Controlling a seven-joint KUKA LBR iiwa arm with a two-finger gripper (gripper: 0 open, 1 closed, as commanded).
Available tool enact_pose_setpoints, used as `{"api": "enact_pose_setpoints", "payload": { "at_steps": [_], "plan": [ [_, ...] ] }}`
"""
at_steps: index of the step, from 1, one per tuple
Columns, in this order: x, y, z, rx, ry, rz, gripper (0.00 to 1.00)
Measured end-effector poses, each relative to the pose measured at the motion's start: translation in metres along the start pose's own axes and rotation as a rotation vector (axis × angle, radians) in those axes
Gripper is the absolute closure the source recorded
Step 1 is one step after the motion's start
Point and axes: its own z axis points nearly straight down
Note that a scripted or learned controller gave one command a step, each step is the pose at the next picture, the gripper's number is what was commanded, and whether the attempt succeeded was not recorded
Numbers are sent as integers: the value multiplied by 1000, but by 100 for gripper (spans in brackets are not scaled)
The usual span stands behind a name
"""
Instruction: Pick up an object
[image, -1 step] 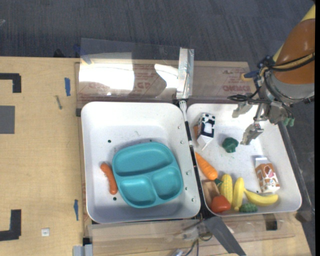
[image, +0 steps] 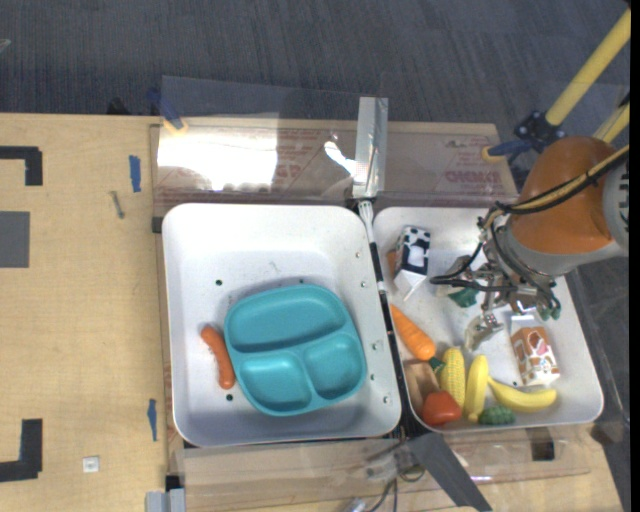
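Observation:
My gripper (image: 487, 328) hangs low in the right bin (image: 585, 400), below the orange wrist band (image: 565, 195). It is just above and right of a yellow corn cob (image: 453, 372) and a yellow banana (image: 515, 395). An orange carrot (image: 413, 333) lies to its left. A red and white packet (image: 533, 356) lies to its right. A black and white item (image: 415, 250) stands at the bin's back left. A red tomato (image: 440, 407) and a brown block (image: 420, 378) sit at the front. I see nothing held.
The left bin (image: 200, 250) holds a teal divided plate (image: 293, 347) and an orange-red sausage (image: 218, 357) beside it. A ridge (image: 378, 290) separates the two bins. A clear panel (image: 260, 150) stands behind the bins.

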Motion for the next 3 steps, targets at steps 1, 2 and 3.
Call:
{"api": "enact_pose_setpoints", "payload": {
  "at_steps": [1, 2, 3],
  "plan": [
    [67, 42, 6, 3, -6, -199, 0],
    [61, 43, -6, 9, -23, -203, 100],
    [47, 126, -90, -3, 0, 115, 100]
  ]
}}
